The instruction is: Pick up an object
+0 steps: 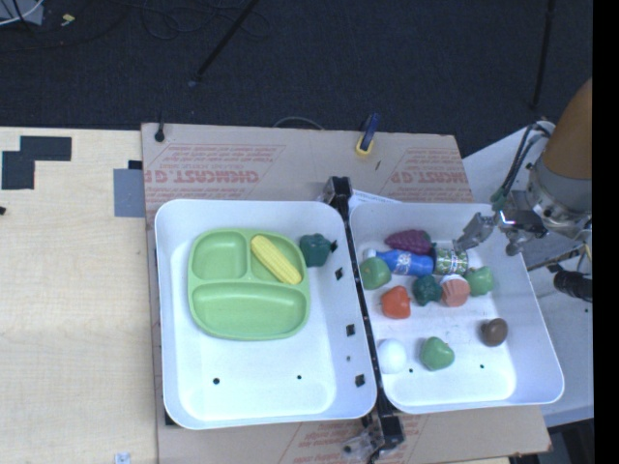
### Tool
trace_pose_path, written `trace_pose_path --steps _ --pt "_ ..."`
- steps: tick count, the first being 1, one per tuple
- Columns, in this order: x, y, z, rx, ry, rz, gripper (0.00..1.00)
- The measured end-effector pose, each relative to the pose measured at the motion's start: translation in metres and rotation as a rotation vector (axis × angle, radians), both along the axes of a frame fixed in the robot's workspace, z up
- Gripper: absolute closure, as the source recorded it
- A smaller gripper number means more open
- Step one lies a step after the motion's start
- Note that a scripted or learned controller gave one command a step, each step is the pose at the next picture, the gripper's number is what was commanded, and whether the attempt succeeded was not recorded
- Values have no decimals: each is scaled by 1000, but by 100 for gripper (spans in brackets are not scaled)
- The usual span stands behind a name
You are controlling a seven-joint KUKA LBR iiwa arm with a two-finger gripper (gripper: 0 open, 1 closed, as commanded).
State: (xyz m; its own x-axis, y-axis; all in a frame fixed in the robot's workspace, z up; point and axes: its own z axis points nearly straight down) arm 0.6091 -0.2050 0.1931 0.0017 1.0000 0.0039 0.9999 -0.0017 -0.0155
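My gripper (495,235) hangs over the far right part of the right bin (542,375), its two fingers spread apart with nothing between them. Its left finger (475,229) sits just above and right of a small can (450,259). The can lies end to end with a blue bottle (406,262). Around them lie purple grapes (409,241), a green ball (373,273), a red-orange piece (395,303), a dark teal piece (427,290), a pink piece (455,289) and a light green piece (480,280).
Nearer the front of the right bin are a brown ball (494,332), a white egg (392,356) and a green pepper (437,353). The left bin (251,385) holds a green divided plate (248,307) with a corn cob (276,259), and a dark green piece (314,249).
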Motion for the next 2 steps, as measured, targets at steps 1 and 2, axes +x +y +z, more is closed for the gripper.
trace_pose_path --steps 1,2 --pt "3 0 9 -4 -15 2 0" --pt "7 -1 -53 -2 -11 3 0"
